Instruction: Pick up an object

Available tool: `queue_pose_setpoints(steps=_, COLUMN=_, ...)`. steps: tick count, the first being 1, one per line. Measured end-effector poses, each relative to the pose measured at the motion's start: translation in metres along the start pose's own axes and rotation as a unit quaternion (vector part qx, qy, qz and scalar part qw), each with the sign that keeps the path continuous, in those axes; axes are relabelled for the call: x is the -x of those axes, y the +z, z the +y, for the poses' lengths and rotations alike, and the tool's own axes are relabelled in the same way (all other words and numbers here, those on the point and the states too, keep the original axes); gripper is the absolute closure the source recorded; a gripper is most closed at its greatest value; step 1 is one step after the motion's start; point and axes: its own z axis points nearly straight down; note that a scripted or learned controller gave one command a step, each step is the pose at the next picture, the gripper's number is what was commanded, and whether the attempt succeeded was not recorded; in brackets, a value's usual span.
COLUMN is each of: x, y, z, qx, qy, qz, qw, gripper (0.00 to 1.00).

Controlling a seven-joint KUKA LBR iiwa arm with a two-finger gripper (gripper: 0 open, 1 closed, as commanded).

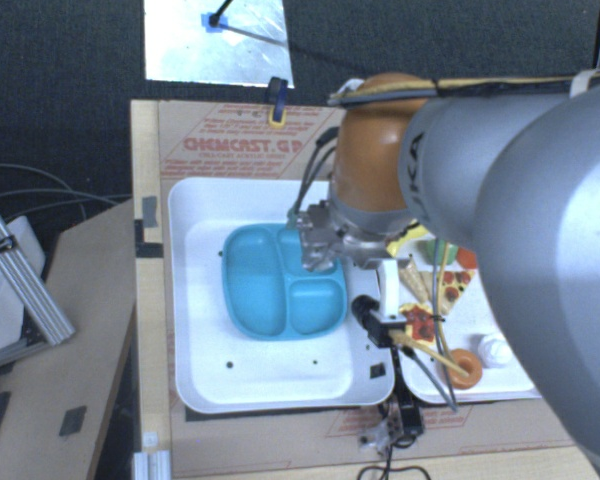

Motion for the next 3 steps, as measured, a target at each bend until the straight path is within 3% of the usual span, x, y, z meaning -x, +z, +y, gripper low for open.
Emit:
queue_pose_setpoints(steps=1, x=-0.013, y=-0.08, z=-0.051, qx=0.002, qy=-0.002, qz=0.001, qw=1.0, gripper=1.0)
queue_pose_setpoints(steps=2, x=-0.053, y=-0.187, z=-0.068, qx=0.006, qy=-0.003, qz=0.003, qw=1.0, gripper=1.0)
queue_pose_setpoints(steps=3, x=0.006, y=-0.353, z=-0.068, qx=0.01, qy=0.003, qz=0.002, qw=0.9999, gripper=1.0)
